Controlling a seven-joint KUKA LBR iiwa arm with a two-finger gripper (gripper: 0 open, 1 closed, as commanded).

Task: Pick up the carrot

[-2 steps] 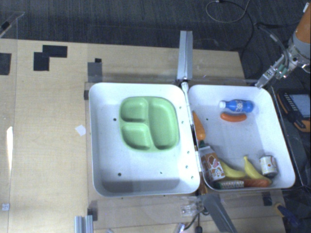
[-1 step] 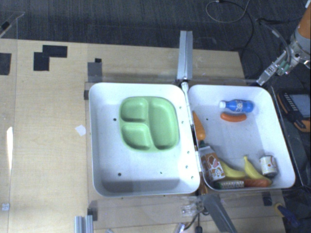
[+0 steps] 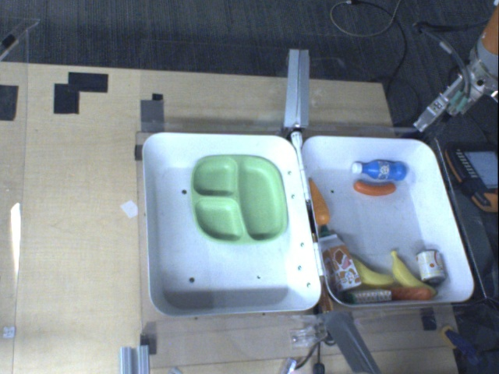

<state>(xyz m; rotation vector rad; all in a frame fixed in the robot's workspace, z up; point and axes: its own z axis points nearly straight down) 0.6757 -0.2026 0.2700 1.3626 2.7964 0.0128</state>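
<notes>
We find the slim orange carrot with a green stem end [image 3: 317,204] lying against the left wall of the right shallow white bin [image 3: 447,201], tight beside the ridge where it meets the left white bin [image 3: 156,232]. Its long axis runs roughly twelve to six o'clock, the orange tip toward twelve and the green end toward six. Our two-finger gripper [image 3: 433,114] sits outside the bin's far right corner, so the carrot lies toward about eight o'clock from it, well apart, across open bin floor. Whether the jaws stand apart or together we cannot tell at this angle. We judge the wall to be the difficulty: a grip across the carrot's width leaves almost no room for the finger on the wall side. Toward three o'clock from the carrot the floor is bare; the blue plastic bottle [image 3: 380,170] and small red sausage [image 3: 375,188] lie near the path, and the printed carton [image 3: 341,268] sits just beyond the green end.
</notes>
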